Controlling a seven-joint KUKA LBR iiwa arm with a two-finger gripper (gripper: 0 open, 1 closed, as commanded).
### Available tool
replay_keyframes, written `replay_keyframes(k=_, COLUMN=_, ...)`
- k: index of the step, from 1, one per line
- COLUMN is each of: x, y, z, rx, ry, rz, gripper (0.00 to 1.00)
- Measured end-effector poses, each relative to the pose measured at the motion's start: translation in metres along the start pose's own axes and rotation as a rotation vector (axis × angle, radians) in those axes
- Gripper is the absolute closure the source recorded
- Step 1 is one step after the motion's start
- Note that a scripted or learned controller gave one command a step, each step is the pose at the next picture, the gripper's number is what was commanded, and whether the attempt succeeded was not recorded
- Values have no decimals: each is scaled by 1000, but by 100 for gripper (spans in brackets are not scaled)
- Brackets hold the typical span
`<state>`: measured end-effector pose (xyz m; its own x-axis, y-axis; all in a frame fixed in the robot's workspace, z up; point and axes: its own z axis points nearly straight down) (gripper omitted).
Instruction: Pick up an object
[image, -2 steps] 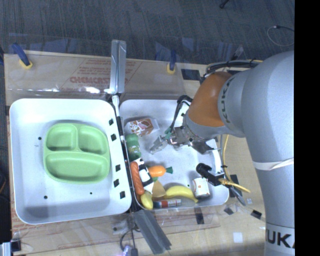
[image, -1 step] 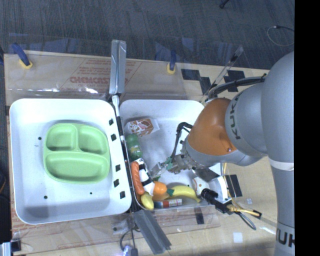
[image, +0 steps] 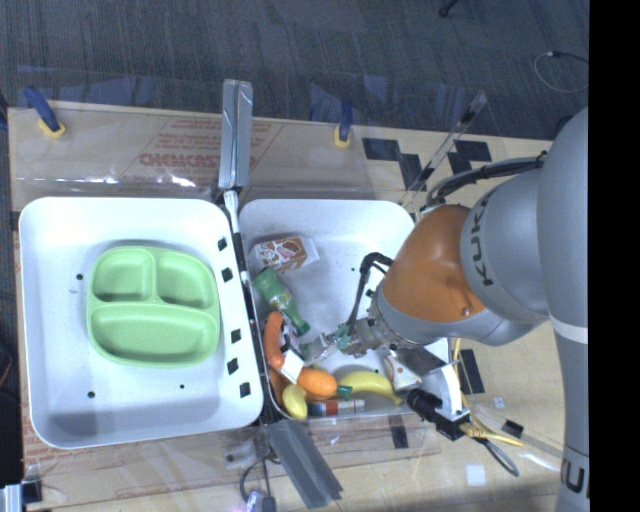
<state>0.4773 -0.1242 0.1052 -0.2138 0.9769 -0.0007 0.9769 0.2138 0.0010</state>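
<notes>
Beneath both bins (image: 60, 420) lies a wooden bench (image: 150, 145) (carpet (image: 300, 50) beyond).

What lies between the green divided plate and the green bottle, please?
In the camera view, the two bins' adjoining walls run between the green divided plate in the left bin and the green bottle in the right bin.

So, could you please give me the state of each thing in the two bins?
Green plate: flat, right way up, alone in the left bin.
Bottle: on its side.
Banana: lying flat.
Orange: resting among the pile.
Packet: lying flat.
Gripper: low in the right bin.
</notes>
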Motion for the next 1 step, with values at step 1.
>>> replay_keyframes(k=1, x=-12, y=-2, z=-123, rx=-1, ry=-1, rz=-174, gripper=0)
